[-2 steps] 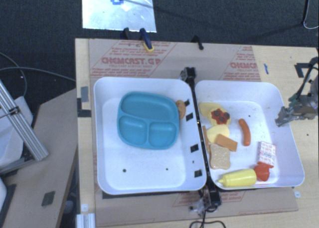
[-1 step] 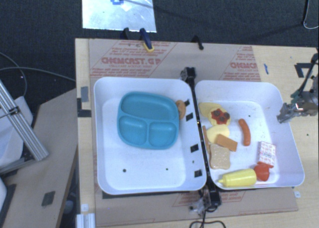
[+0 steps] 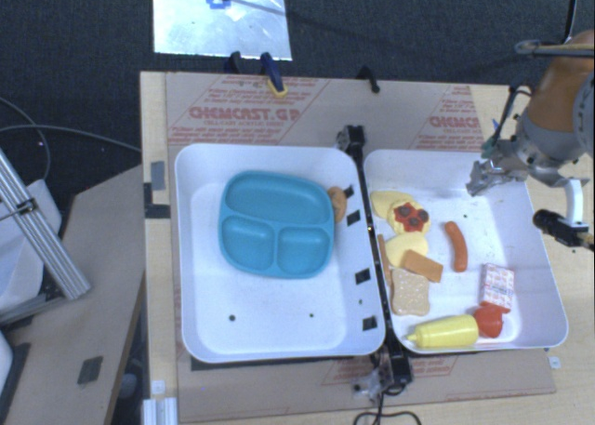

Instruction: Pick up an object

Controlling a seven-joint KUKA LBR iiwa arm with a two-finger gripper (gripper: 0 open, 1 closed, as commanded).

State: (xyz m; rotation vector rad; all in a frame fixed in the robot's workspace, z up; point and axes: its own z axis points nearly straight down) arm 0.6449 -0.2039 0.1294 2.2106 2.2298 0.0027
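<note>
The gripper (image 3: 485,177) hangs over the far right corner of the right bin (image 3: 539,270), and at this slant and size its state cannot be made out; nothing shows beneath it. The nearest candidate is the small sausage (image 3: 456,245), lying alone on bare bin floor a little nearer the camera than the gripper. It looks like toy food: light, stiff, smooth-skinned and rounded, so it may roll or squirt out of a shallow pinch; closing across its short width at mid-length seems the safest hold. Further left, against the divider, sit a yellow piece with a red-spotted slice (image 3: 410,217) on it, an orange cheese wedge (image 3: 423,266) and a slice of bread (image 3: 410,293), all flat, overlapping and hard to get under. Along the near wall lie a yellow mustard bottle (image 3: 445,331), probably hollow plastic, slick and best taken across its body, with a red tomato-like piece (image 3: 490,322) touching its end and a small printed packet (image 3: 497,285) just beyond. In the left bin (image 3: 200,256) rests a blue divided plate (image 3: 277,224), broad and awkward for two fingers, with a small orange item (image 3: 337,201) just beside its right rim.
</note>
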